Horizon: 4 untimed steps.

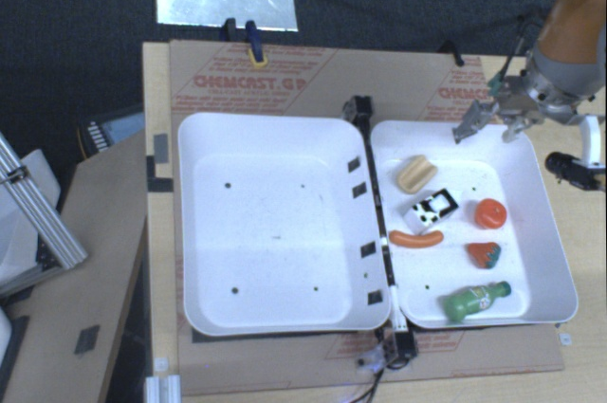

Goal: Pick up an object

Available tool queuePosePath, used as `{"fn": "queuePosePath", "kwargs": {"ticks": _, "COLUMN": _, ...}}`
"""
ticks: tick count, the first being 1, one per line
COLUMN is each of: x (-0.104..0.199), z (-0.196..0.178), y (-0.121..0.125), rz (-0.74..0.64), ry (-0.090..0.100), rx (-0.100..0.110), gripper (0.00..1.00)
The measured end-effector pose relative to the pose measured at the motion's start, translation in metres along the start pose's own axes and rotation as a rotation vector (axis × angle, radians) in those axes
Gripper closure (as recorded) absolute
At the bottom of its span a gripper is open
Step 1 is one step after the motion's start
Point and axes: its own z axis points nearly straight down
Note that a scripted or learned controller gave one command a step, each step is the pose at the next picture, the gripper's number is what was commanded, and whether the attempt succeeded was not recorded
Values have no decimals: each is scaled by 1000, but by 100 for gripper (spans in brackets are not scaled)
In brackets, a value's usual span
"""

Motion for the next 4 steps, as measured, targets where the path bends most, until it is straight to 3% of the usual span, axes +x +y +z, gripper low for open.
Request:
{"fn": "queuePosePath", "kwargs": {"ticks": 1, "x": -7, "z": -206, "y": 18, "rz": 2, "ry": -8, "rx": -21, "gripper": 0}}
{"fn": "queuePosePath", "kwargs": {"ticks": 2, "x": 25, "z": -75, "y": 17, "rz": 1, "ry": -1, "rx": 2, "gripper": 0}}
{"fn": "queuePosePath", "kwargs": {"ticks": 3, "x": 24, "z": -92, "y": 18, "rz": 0, "ry": -3, "rx": -9, "gripper": 100}}
{"fn": "queuePosePath", "kwargs": {"ticks": 4, "x": 78, "z": -86, "y": 2, "rz": 2, "ry": -3, "rx": -4, "gripper": 100}}
